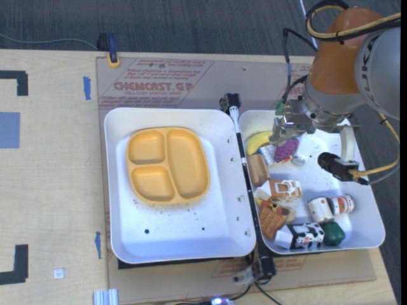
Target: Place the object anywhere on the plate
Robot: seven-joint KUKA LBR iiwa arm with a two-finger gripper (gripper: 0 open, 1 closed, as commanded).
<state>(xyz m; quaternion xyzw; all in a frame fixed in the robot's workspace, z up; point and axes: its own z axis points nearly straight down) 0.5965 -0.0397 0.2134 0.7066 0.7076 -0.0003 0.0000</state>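
The tool [282,132] hangs low over the back left part of the right bin [367,226], on the grey arm with its orange band. It cannot be told whether it is apart, together or clamped on anything.

Directly under its tip lies a purple bunch of grapes [287,150] on the bin floor, so close that contact cannot be ruled in or out. Just to the left of the tool is a yellow banana [255,142], and a little nearer the camera, against the bin's left wall, a brown hot dog [257,169]. Further toward the front from the tool come a small white and orange carton [286,189], then a waffle [273,218], with a black and white cow-patterned piece [301,236] and a green lump [334,234] by the front rim. A white can with a red band [331,206] lies in front and to the right of the tool.

Well to the left of the tool, in the left bin [166,235], sits the yellow plate [184,161] with three compartments, all bare. Both bins rest on the pale surface [51,170].
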